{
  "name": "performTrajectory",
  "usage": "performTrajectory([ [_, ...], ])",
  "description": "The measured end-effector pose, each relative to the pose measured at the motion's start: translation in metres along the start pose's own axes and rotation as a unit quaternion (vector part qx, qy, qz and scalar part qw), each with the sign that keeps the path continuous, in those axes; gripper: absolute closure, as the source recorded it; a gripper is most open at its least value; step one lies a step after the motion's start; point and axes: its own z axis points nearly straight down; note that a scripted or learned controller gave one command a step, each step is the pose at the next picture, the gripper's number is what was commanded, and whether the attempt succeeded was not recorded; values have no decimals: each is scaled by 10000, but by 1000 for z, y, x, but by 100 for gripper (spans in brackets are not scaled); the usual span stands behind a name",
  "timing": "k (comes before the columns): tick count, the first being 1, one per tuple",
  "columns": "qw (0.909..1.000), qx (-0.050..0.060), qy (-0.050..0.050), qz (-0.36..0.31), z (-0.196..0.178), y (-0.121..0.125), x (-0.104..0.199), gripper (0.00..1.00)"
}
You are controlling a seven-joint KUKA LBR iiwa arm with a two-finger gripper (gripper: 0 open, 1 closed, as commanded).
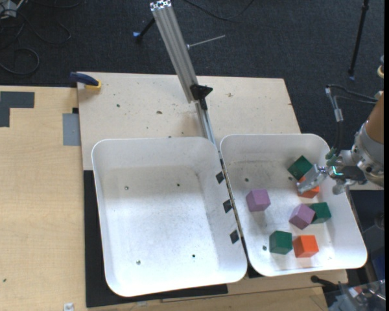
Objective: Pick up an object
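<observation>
The right bin [272,149] holds several small blocks. A dark green block [301,166] lies near its far right side, and a purple block [258,199] sits toward the middle. Further forward are another purple block [302,215] touching a green block [322,211], then a green block [281,241] next to an orange block [305,245]. My gripper [308,185] reaches in over the bin's right rim, low between the far green block and the purple-green pair. An orange block [312,191] peeks out right under its tip, mostly hidden by it.
The left bin [117,154] stands beside the right one, with a divider carrying black clips [225,205] between them. A slanted metal pole [179,50] rises behind the bins. A blue and yellow clamp [85,80] lies at the bench's far left corner.
</observation>
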Motion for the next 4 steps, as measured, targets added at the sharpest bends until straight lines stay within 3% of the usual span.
performTrajectory([
  [1, 10000, -21, -4, 11, -2, 1, -1, 0],
  [3, 10000, 13, 4, 10, 101, 0, -11, 0],
  [4, 10000, -47, -34, 26, 140, 5, -12, 0],
])
